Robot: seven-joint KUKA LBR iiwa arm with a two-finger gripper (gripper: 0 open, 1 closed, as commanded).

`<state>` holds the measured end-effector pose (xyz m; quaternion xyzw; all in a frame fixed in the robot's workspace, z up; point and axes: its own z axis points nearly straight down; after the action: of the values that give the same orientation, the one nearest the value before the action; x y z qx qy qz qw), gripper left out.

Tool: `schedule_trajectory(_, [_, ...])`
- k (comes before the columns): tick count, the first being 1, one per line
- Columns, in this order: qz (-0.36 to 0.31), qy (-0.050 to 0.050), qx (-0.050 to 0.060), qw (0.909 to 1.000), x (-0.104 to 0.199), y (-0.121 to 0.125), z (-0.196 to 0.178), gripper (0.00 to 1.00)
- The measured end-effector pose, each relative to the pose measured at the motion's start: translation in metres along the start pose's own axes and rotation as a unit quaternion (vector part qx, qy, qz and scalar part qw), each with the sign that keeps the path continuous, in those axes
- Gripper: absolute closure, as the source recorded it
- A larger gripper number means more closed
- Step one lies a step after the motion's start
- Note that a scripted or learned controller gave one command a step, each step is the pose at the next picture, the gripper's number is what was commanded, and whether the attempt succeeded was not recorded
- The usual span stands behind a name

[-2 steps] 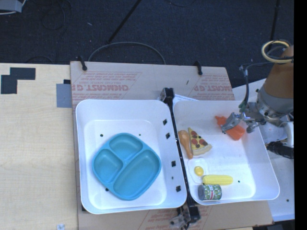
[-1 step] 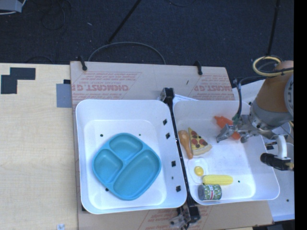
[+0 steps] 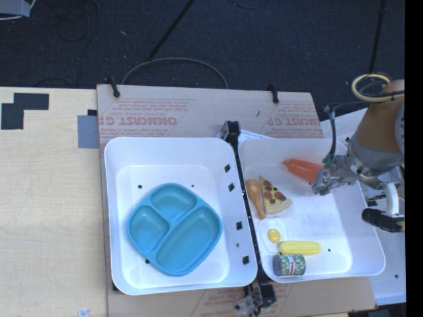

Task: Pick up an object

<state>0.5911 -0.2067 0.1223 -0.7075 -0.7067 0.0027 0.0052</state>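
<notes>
The right bin (image 3: pixel 360 259) holds an orange carrot (image 3: pixel 301 169) at the back. A pizza slice (image 3: pixel 273 197) lies beside a brown bun-like piece (image 3: pixel 255 199) near the divider. A small yellow round piece (image 3: pixel 273 235), a yellow corn cob (image 3: pixel 300 247) and a green-labelled can (image 3: pixel 289 265) lie at the front. My gripper (image 3: pixel 322 182) is low in the right bin, right at the carrot's right end, with the arm coming in from the right. Whether it touches the carrot is unclear.
The left bin (image 3: pixel 119 160) holds a blue divided plate (image 3: pixel 174 228). A black divider (image 3: pixel 239 203) runs between the bins. Both bins stand on a cardboard sheet (image 3: pixel 198 114), with a wooden bench top (image 3: pixel 46 210) to the left. Bare white floor lies right of the pizza slice.
</notes>
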Motion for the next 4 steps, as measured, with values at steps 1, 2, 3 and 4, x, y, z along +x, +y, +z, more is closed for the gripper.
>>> schedule_trajectory(1, [0.001,-0.002,-0.005,1.0,-0.004,-0.006,-0.042,1.0])
schedule_trajectory(2, [-0.001,-0.002,-0.005,1.0,-0.005,-0.006,-0.08,1.0])
schedule_trajectory(3, [-0.003,0.0,-0.002,1.0,0.05,-0.015,-0.076,1.0])
schedule_trajectory(4, [-0.003,0.0,-0.001,1.0,0.103,-0.014,-0.067,1.0])
